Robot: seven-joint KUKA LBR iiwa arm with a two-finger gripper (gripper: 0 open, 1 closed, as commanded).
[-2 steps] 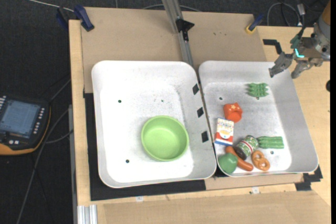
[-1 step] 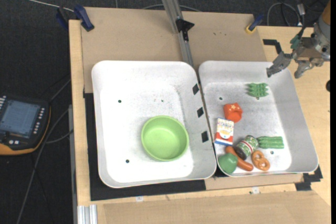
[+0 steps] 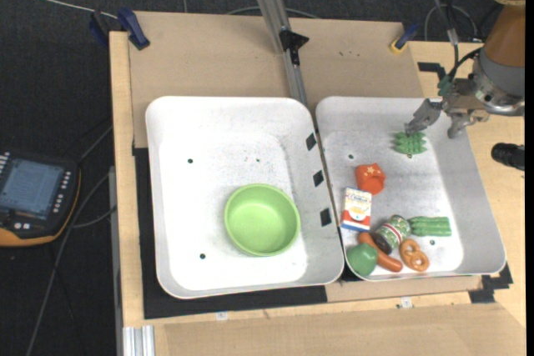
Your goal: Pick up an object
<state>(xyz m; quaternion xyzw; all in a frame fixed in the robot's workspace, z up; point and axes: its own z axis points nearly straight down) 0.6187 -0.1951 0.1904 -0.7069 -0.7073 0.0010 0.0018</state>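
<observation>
Green bowl [image 3: 262,219] in left bin [image 3: 167,179], toys [image 3: 392,238] in right bin [image 3: 476,204]

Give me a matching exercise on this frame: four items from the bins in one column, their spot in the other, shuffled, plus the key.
Items:
1. green bowl
2. red pepper toy
3. pretzel toy
4. leafy green toy

Places:
A. right bin, far end, just below the gripper
B. left bin, near half
C. right bin, near edge, among the clustered toys
D. right bin, middle, just above the small carton

Pairs: 1-B, 2-D, 3-C, 4-A
</observation>
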